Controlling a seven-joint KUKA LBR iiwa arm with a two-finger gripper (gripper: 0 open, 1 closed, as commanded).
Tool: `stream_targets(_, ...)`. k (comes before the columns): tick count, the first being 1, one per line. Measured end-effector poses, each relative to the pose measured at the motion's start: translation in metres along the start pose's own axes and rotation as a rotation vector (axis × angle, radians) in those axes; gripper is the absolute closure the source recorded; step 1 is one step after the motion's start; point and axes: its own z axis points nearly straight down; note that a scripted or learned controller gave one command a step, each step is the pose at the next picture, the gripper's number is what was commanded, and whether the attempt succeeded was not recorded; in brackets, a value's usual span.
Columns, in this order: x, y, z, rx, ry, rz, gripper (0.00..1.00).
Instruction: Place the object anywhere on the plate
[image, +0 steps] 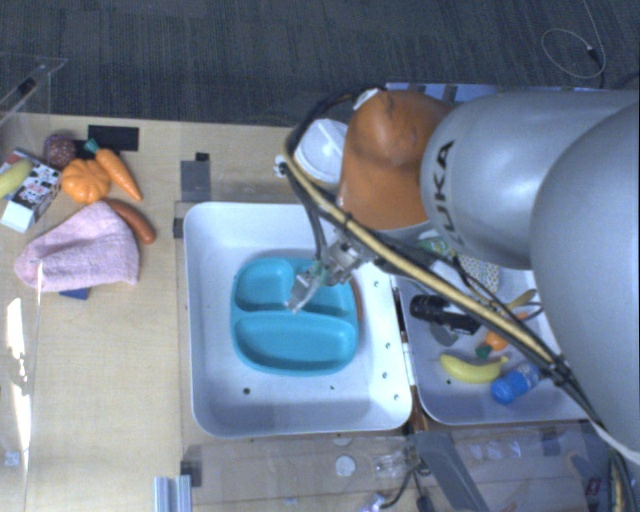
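Wood-toned surface (100, 380) fills the camera view under two shallow white bins, with dark grey carpet (200, 50) beyond its far edge. The left bin (215, 400) holds a blue plate (290, 340) with divided compartments, lying near the bin's middle. The right bin (430, 400) carries a banana (470, 368), a blue bottle-like thing (515, 385), a black item (440, 312) and a small orange piece (487, 346), all close together near its front. The arm (530, 180), grey with an orange band (385, 160), reaches in from the right and covers much of the right bin. The gripper (305, 292) hangs over the plate's far right part, at or just above its surface; whether the fingers are spread or pressed together I cannot tell, and nothing can be made out between them. Cables (400, 265) run from the wrist across the gap between the bins. On the surface at left, outside the bins, lie a pink cloth (80, 255), a small pumpkin (85, 180), a carrot (122, 172), a brown sausage-like piece (135, 220) and a small box (30, 190). A clear panel edge (30, 85) stands at the far left corner.
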Motion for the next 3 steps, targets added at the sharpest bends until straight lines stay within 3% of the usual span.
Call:
stream_targets(1, -0.0005, 0.0015, -0.0084, -0.001, 0.001, -0.001, 1.0)
stream_targets(2, -0.0006, 0.0015, -0.0084, 0.0, 0.001, -0.001, 0.0)
stream_targets(3, -0.0014, 0.0029, -0.017, -0.001, 0.001, 0.0, 1.0)
